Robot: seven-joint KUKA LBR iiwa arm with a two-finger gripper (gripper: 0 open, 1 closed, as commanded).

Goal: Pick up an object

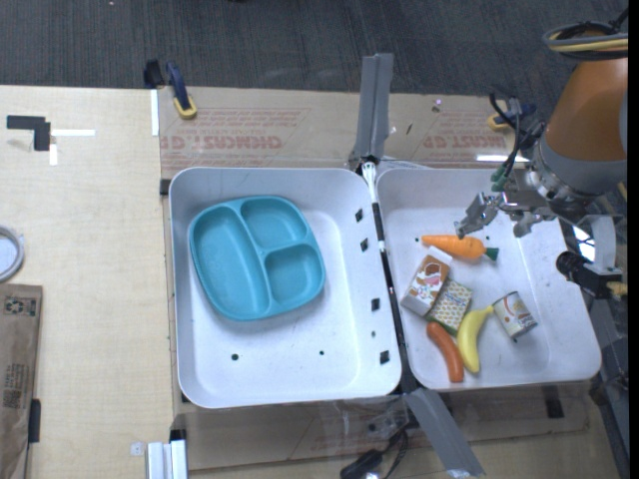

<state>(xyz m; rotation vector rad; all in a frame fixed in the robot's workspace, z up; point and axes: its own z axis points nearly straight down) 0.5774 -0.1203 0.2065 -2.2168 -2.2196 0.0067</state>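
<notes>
In the right bin [555, 359] lie an orange carrot [454, 246], a small printed carton [427, 283], a checked packet [451, 305], a yellow banana [471, 338], a red sausage-shaped piece [446, 351] and a small can [514, 315]. My gripper [497, 220] hangs over the bin's back part, just above and to the right of the carrot. It is open, with nothing between its fingers [476, 216]. The arm's orange band [589, 118] is at the far right.
The left bin [182, 297] holds a blue divided plate [258, 256]. A grey divider post [374, 98] stands between the bins at the back. A tape roll [5, 254] and a brown bag [20, 367] lie on the bench at the left.
</notes>
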